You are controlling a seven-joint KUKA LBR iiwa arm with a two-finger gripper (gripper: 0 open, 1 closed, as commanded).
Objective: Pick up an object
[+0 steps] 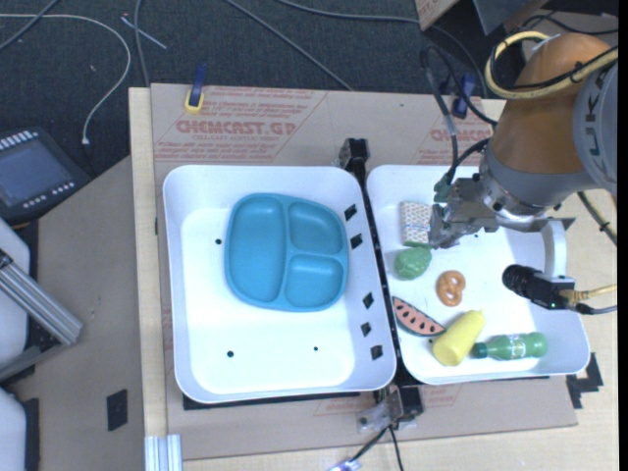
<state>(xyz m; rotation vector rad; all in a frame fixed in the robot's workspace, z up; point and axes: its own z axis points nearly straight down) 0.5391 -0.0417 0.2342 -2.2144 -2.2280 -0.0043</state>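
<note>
While the checkered packet (415,222) lies near the right bin's (486,275) left wall, long axis running back to front, the hand (441,232) sits just beside it toward the bin's middle; whether spread or pressed together cannot be told

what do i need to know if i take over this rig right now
Gripper: low over the right bin, next to the checkered packet and the green lump; whether it is open or shut cannot be told, and nothing is visibly held.
Also in the right bin: pretzel, watermelon slice, yellow piece, green bottle.
Left bin: blue divided plate.
Done: arm positioned over the objects; none looks lifted.
Left: grasp one object and raise it.
</note>
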